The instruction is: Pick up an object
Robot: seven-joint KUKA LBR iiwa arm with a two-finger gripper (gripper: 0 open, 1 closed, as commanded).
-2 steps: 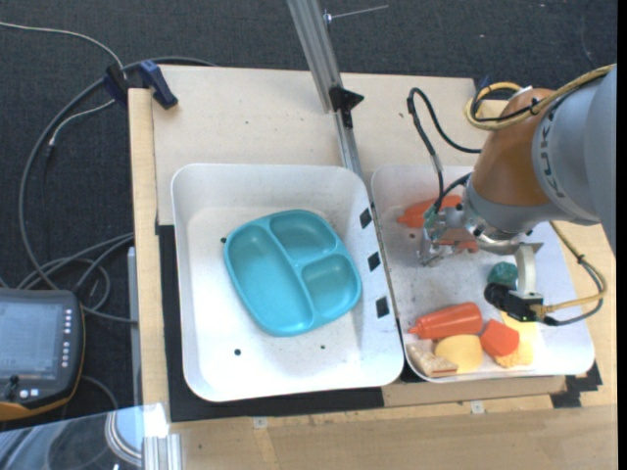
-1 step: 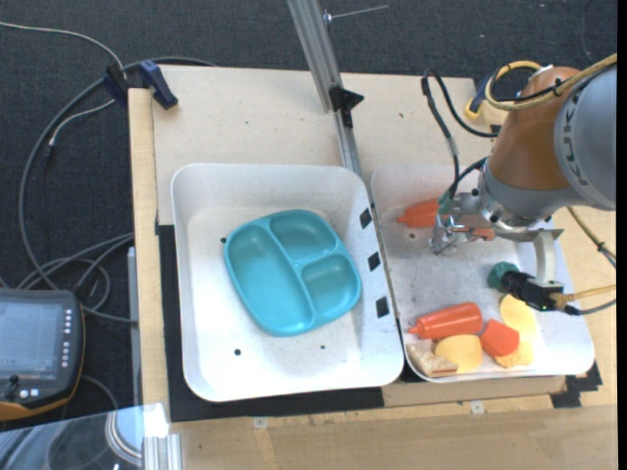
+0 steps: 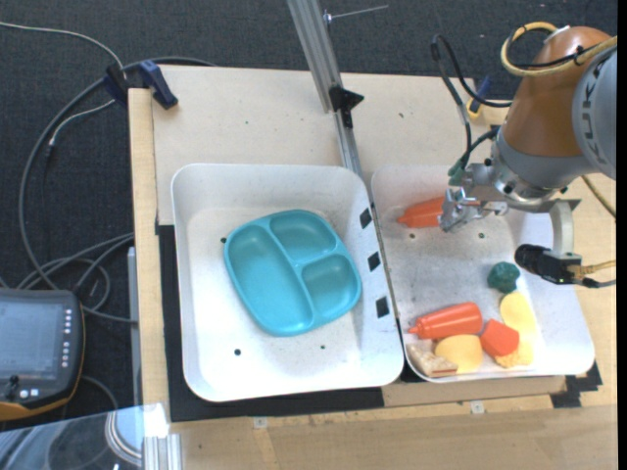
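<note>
Nearest the lens, at the bottom left, sits a dark screen unit point(image 3: 37, 346) on the floor, cables trailing off behind it. Next up, the bench point(image 3: 245, 106) with two white bins side by side. Left bin point(image 3: 196, 194) carries a blue divided plate point(image 3: 291, 270), three compartments, nothing in them. Right bin point(image 3: 578, 346) holds a cluster of toy food at its near edge: an orange-red bottle shape point(image 3: 449, 320) lying on its side, a yellow piece point(image 3: 458, 352) just beside it, a red block point(image 3: 499, 338), a yellow banana-like piece point(image 3: 517, 312), and a pale bread-like slice point(image 3: 431, 362) against the front wall. A small dark green lump point(image 3: 505, 276) lies apart, further back. Further still, an orange carrot-shaped piece point(image 3: 424, 213) lies near the bin's left wall, and the gripper point(image 3: 456, 211) is down at its right end, touching or nearly so. Cannot tell whether the fingers are spread or closed, nor whether the carrot is between them. Judgement: carrot is the likely target; probably light hollow plastic, stiff, smooth and rounded, so apt to squirt out of a pinch. Best hold would be across the thick middle, not the tapered tip. Behind, the grey arm with orange band point(image 3: 549, 76), and a metal post point(image 3: 312, 27) rising from the bench's far side.
</note>
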